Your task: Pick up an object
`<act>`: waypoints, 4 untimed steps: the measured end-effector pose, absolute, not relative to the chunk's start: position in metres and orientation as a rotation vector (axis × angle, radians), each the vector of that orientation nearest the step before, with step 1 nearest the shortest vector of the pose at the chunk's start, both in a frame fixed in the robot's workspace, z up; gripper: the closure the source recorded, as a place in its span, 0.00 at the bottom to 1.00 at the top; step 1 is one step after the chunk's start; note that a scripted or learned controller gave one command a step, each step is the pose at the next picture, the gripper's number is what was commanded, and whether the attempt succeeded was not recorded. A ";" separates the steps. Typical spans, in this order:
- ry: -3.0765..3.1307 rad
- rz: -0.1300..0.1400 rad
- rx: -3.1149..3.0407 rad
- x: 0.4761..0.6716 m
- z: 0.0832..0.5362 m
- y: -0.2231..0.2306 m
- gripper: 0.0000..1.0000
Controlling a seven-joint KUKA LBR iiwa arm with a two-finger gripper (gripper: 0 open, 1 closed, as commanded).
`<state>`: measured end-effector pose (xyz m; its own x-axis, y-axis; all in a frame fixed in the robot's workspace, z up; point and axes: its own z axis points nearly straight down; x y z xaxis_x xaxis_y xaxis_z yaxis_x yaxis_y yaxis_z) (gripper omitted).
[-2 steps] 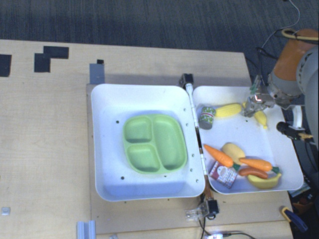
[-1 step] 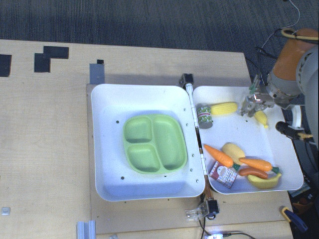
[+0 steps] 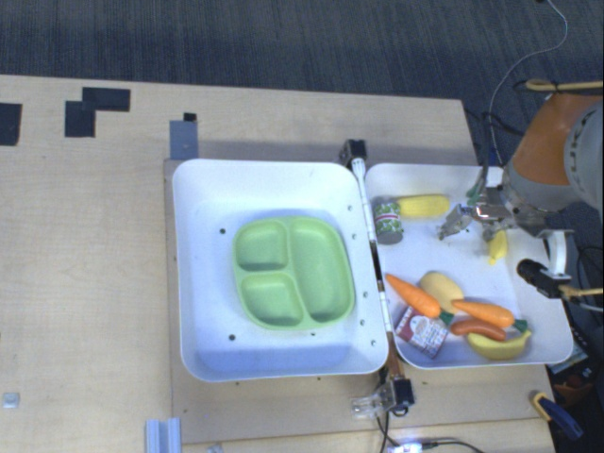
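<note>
Gripper is hovering with fingers spread, gripping nothing, beside the yellow corn; it should be centring over it before closing

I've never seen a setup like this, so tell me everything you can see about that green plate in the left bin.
The green plate is pale green, matte, plastic-looking, a rounded rectangle with three sunken compartments: two smaller ones on the left, one above the other, and a taller one on the right. Nothing lies in them. It rests flat and upright on the floor of the left bin, about in the middle, turned slightly askew and apart from the bin's walls. Only the bin touches it.
</note>
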<state>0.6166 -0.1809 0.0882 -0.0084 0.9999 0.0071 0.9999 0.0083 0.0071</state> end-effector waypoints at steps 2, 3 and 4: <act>-2.239 -0.017 -2.209 0.618 0.099 -0.180 0.00; -2.230 -0.006 -2.221 0.589 0.087 -0.148 0.00; -2.228 -0.007 -2.227 0.489 0.088 -0.155 0.00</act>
<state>0.4894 -0.1551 0.0878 -0.0003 1.0000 -0.0030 1.0000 0.0003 0.0095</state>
